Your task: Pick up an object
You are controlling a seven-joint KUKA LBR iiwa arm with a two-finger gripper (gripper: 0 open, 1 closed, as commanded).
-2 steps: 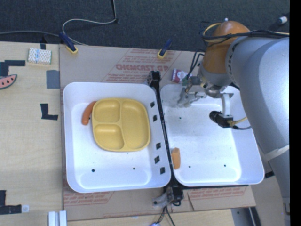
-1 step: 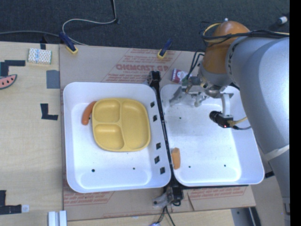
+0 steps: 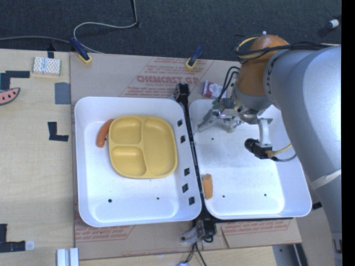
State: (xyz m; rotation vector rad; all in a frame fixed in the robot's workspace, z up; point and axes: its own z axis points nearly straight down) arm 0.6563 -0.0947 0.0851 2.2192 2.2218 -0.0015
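A small orange piece of food (image 3: 207, 185) lies in the right bin (image 3: 260, 198), against its left wall near the front. In the left bin (image 3: 133, 204) a yellow divided plate (image 3: 142, 146) lies flat, and an orange sausage (image 3: 102, 133) rests along the plate's left edge. My gripper (image 3: 217, 125) hangs over the back left part of the right bin, under the orange wrist band (image 3: 256, 71). Its fingers (image 3: 203, 123) are spread open with nothing between them. The orange piece lies well in front of the gripper.
A black rail (image 3: 188, 143) divides the two bins. A black cable plug (image 3: 258, 147) hangs from the arm over the right bin. Behind the bins on the cardboard are two blue-and-yellow clamps (image 3: 82, 51) (image 3: 194, 57) and a small packet (image 3: 210, 88).
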